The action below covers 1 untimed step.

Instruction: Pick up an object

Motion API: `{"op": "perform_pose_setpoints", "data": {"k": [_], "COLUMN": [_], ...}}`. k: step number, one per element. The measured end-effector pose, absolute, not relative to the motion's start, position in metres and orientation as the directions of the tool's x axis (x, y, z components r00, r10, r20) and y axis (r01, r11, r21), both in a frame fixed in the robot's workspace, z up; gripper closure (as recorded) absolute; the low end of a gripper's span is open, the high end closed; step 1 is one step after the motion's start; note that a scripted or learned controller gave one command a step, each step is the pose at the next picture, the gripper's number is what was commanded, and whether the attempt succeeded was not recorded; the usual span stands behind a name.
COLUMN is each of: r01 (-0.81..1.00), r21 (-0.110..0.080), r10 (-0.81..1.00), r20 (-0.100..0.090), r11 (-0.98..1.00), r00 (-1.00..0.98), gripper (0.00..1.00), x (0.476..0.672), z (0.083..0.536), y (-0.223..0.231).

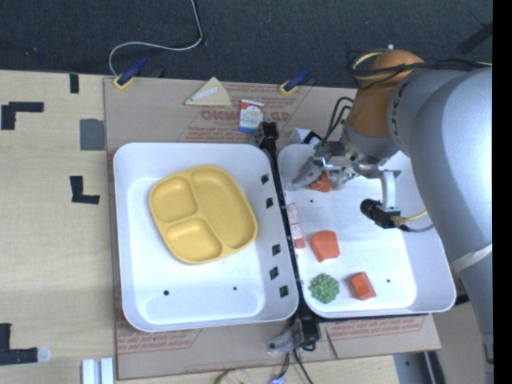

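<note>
The end effector (322,174) hung at the right bin's (428,290) ten o'clock corner over a small orange piece (321,186), its grip state impossible to tell, so nothing looked lifted yet.

Glossy yellow plastic plate (202,213); smooth white bins (136,294); matt cardboard underlay (160,110).

— Any lettering you could make out down there?
— Red print ran across the cardboard sheet (216,118) under the bins, but it was too blurred to read. The small red-and-white carton (251,116) carried markings too, equally illegible.
</note>
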<state>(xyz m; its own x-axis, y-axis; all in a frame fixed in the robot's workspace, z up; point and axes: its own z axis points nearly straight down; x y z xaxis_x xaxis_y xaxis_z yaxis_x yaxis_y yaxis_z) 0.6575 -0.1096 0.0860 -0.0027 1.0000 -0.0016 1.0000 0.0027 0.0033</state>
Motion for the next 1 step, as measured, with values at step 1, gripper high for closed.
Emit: {"op": "perform_pose_setpoints", "data": {"k": [1], "r01": [1.000], "r21": [0.002], "r10": [1.000], "r20": [-0.001], "r11": [0.002], "r00": [-0.002], "gripper": [0.00], "x": [0.6688], "z": [0.0851], "y": [-0.1031]}}
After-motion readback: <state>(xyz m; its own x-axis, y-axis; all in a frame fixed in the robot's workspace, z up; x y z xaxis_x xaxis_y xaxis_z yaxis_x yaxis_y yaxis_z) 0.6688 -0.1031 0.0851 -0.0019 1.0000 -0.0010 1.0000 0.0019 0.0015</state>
